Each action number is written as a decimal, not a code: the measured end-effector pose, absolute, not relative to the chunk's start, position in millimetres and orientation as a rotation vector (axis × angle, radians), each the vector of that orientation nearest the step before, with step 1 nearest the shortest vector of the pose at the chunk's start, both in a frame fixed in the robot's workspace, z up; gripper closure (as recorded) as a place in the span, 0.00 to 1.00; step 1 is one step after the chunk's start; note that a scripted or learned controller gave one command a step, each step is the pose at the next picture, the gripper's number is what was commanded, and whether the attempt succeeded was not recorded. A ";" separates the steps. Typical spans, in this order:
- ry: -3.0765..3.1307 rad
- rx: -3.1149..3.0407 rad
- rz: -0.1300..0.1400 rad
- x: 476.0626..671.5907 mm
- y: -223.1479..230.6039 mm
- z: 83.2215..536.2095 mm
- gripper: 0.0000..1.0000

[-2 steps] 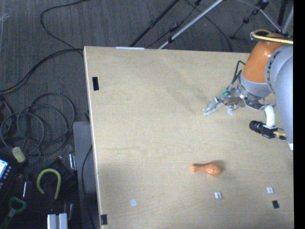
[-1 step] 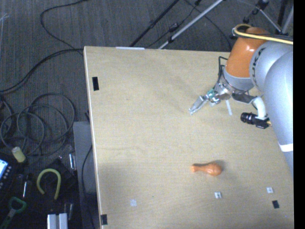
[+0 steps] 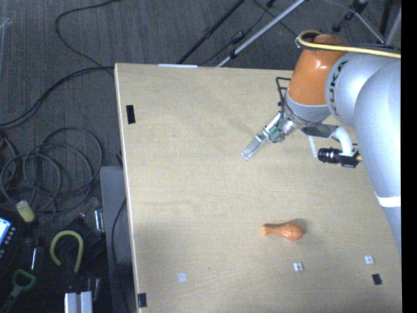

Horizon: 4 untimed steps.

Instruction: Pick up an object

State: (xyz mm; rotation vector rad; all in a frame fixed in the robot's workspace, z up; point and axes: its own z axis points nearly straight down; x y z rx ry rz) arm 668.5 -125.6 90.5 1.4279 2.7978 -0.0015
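Note:
An orange, pear-shaped object (image 3: 284, 231) lies on its side on the tan bench top (image 3: 189, 194), toward the front right, its thin end pointing left. My gripper (image 3: 253, 150) hangs over the middle right of the bench, slanting down and to the left from the orange-banded wrist (image 3: 313, 77). It is well behind the orange object and apart from it. Nothing shows at the gripper's tip.
Small black and white markers (image 3: 298, 266) dot the bench near its front edge, with a black one (image 3: 130, 114) at the left. Cables (image 3: 52, 168) and tools lie on the floor to the left. Tripod legs (image 3: 273, 18) stand behind the bench.

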 end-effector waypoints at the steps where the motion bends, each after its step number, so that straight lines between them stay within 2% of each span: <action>1: 2.798 1.428 -0.001 668.5 -125.6 90.4 0.00; 2: 2.796 1.428 0.000 668.9 -124.9 99.8 1.00; 3: 2.657 1.676 0.000 668.0 -47.4 183.5 1.00; 4: 2.633 1.713 -0.001 668.4 -77.3 206.5 1.00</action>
